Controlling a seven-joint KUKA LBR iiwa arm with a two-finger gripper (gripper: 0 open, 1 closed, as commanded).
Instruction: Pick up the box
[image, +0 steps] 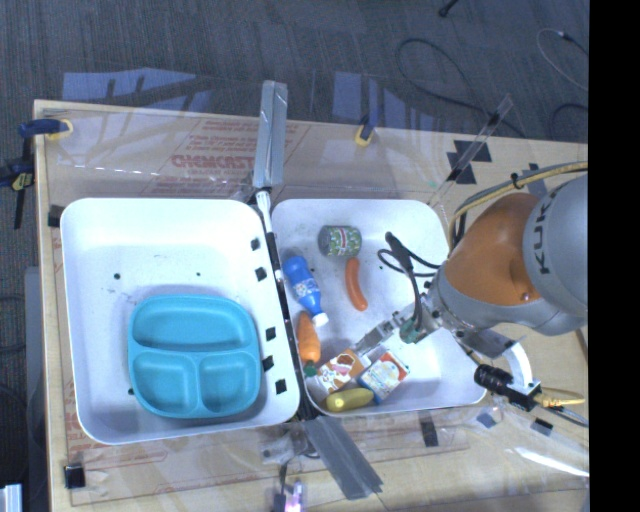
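A small white carton box (384, 375) with red and green print lies near the front of the right bin (430, 215). Beside it on the left lies an orange and red packet (340, 368). My gripper (383, 337) hangs low over the bin, just behind and above the box, at the end of the grey arm with its orange band (495, 265). Nothing is seen held in it.
Also in the right bin are a green can (340, 240), a red sausage (355, 284), a blue bottle (302, 285), an orange carrot (309, 338) and a yellow fruit (349, 400) at the front wall. In the left bin (100, 230) sits a blue divided tray (197, 354).
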